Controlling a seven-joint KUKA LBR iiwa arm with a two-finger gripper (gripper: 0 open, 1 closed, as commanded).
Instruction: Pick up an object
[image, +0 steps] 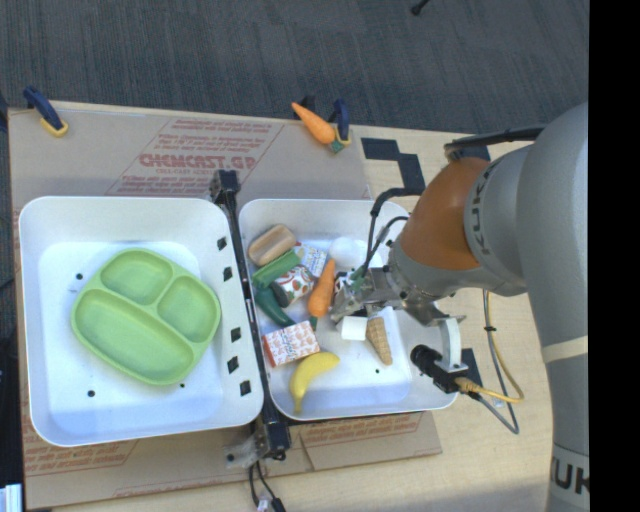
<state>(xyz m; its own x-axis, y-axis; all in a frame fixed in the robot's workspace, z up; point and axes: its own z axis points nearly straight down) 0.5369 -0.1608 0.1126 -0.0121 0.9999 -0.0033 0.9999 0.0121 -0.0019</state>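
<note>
Nearest you in the right bin lie a banana and a small red carton, with an ice-cream cone just beside the gripper. You are at the reaching step: the gripper hangs low over the clutter, close to the carrot, and nothing shows between its fingers; whether they are spread or pressed together you cannot tell. Next you likely need a centred descent on one item. Farther back lies a bread roll; the left bin holds a green divided plate.
</note>
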